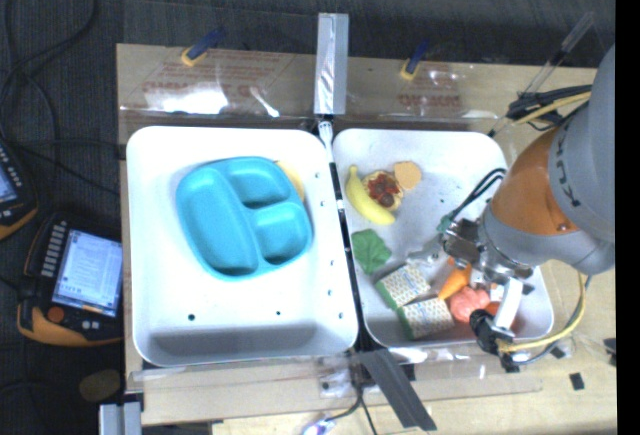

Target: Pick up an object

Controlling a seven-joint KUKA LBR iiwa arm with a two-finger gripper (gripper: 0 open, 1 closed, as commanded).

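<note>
The right bin [440,141] holds a yellow banana [366,198], a round red-brown piece [383,188], a tan disc [407,174], a green piece [371,250], two checkered packets [404,283] [428,315], an orange carrot-like piece [454,281] and a red-orange lump [468,304]. My gripper [472,268] reaches down into the front right part of this bin, right over the orange piece and the red-orange lump. The wrist hides whatever lies under it, so I cannot tell whether anything is held.
The left bin [160,313] carries a blue divided tray [243,214] with a yellow piece [293,180] peeking out behind it. The grey and orange arm [545,208] covers the right bin's right side. A divider [342,253] separates the bins.
</note>
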